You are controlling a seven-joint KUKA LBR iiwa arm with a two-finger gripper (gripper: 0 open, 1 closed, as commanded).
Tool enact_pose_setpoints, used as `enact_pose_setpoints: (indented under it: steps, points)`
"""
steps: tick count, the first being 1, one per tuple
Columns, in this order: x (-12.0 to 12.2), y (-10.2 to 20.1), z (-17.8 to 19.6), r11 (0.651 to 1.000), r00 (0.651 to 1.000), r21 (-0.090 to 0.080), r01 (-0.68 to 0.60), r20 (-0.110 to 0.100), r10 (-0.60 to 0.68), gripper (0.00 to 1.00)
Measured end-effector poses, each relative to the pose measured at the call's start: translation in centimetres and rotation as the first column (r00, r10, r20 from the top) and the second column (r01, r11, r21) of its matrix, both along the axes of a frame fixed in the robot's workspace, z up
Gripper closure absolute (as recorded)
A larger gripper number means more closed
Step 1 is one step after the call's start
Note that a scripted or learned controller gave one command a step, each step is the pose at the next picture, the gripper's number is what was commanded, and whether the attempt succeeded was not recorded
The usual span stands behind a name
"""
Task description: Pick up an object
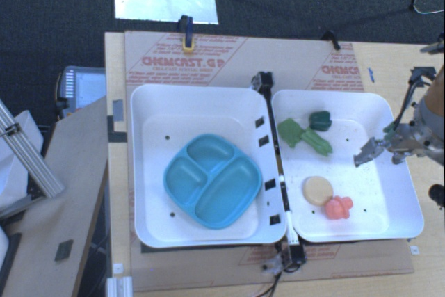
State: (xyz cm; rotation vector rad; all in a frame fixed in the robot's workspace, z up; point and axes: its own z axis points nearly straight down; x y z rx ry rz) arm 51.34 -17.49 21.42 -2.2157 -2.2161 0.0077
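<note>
Glossy moulded blue tray [212, 181] (three compartments, seemingly).

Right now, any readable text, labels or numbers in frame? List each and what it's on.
"CHEMCAST. G P" in red, partly blurred, on the board under the left bin.
"CHEMCAST" again, slanted and cut off, on the same board behind the right bin.
Faint red print on the board's front strip: too blurred to read.
No readable print on the blue tray, the toys or the gripper.

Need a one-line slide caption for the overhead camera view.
Gripper over right bin near green toys, tan disc and pink toy; blue divided plate in left bin.
</note>
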Motion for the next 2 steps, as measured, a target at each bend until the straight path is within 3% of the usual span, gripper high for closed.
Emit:
enact_pose_setpoints:
  steps: [1, 2]
  points:
    - [0.3, 0.0, 0.5, 1.0, 1.0, -0.002, -0.003, 0.01, 0.003, 0.0]
    - [0.6, 1.0, -5.0, 1.0, 1.0, -0.001, -0.002, 0.007, 0.002, 0.0]
